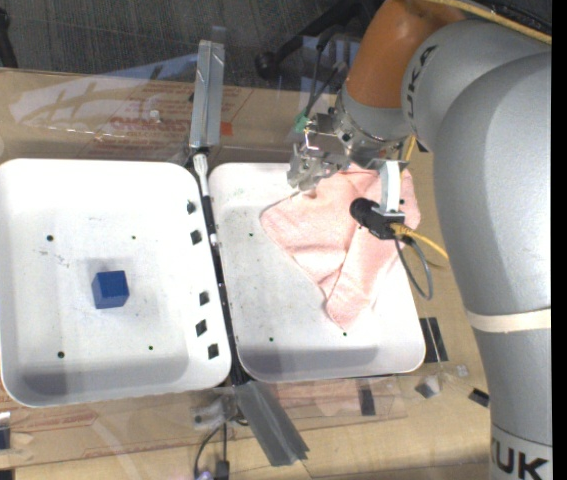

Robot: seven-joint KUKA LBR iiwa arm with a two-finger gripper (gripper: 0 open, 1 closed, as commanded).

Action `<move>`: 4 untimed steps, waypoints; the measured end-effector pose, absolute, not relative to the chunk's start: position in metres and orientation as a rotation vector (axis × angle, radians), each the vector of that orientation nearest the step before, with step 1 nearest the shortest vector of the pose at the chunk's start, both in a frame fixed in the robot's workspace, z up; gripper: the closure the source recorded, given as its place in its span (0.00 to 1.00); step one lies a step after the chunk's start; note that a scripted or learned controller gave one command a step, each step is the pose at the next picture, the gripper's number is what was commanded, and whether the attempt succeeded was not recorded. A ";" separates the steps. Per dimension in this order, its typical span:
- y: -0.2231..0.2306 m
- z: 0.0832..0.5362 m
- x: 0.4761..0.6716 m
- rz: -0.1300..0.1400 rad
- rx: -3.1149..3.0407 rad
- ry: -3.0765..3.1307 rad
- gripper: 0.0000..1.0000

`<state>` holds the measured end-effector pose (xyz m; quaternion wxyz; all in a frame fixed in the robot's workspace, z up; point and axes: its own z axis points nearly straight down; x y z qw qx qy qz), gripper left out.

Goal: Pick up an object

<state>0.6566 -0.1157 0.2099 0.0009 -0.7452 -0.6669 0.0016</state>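
Arm (483, 198) enters from the right, its bulky grey link filling that side. Orange band (388, 53) sits above the wrist, which bends down and leftward. Gripper (306, 173) hangs below the wrist, pointing down. Cabling (418, 253) loops beside it.

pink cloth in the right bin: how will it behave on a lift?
Probably floppy: the pink cloth lies crumpled in folds, so it should drape and trail. Likely light. A pinch at one corner may only lift that corner first.

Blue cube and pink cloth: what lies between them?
In the camera view, bare white bin floor, then the bins' adjoining rims, between the cube and cloth.
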 end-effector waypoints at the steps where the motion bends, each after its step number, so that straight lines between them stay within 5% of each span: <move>1: -0.116 0.208 0.652 0.008 -2.524 -1.862 1.00; 2: -0.141 0.293 0.657 0.002 -2.320 -2.118 1.00; 3: -0.169 0.225 0.657 0.004 -2.122 -2.311 1.00; 4: -0.174 0.206 0.656 0.006 -2.292 -2.141 1.00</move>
